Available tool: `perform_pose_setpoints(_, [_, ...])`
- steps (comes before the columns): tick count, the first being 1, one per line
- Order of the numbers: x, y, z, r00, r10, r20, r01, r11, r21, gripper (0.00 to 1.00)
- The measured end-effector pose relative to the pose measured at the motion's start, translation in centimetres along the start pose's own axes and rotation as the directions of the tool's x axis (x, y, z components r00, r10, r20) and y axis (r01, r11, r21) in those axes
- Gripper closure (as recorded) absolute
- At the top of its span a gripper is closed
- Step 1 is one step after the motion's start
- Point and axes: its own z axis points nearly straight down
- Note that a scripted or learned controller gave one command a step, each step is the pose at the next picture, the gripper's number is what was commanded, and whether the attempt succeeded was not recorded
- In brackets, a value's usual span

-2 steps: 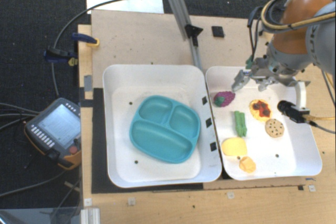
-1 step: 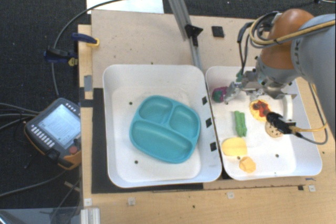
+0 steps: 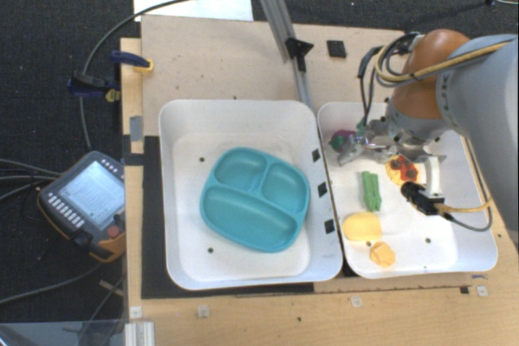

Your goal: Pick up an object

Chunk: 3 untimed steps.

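Observation:
My gripper reaches into the upper left part of the right bin, pointing left. A small purple and green object lies right at its tip; whether it is held is unclear. Just below the gripper lies a green oblong piece. A yellow rounded object and a smaller orange one sit near the bin's front. A red and yellow item rests under the wrist.
The left bin holds a teal divided plate. The grey arm with its orange band covers the right bin's upper right. A black plug on a yellow cable hangs over the bin. A slanted metal pole stands behind.

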Motion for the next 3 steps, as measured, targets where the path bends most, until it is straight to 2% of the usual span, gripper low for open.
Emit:
perform_pose_setpoints(1, [0.3, 0.1, -1.3, 1.000, -0.003, -0.009, 0.003, 1.000, 0.002, 1.00])
perform_pose_setpoints(2, [-0.7, 0.4, -6.9, 1.000, 0.001, 0.000, -0.001, 1.000, -0.002, 1.00])
perform_pose_setpoints(3, [-1.5, 1.2, -12.3, 1.000, -0.002, 0.000, 0.002, 1.000, -0.003, 1.00])
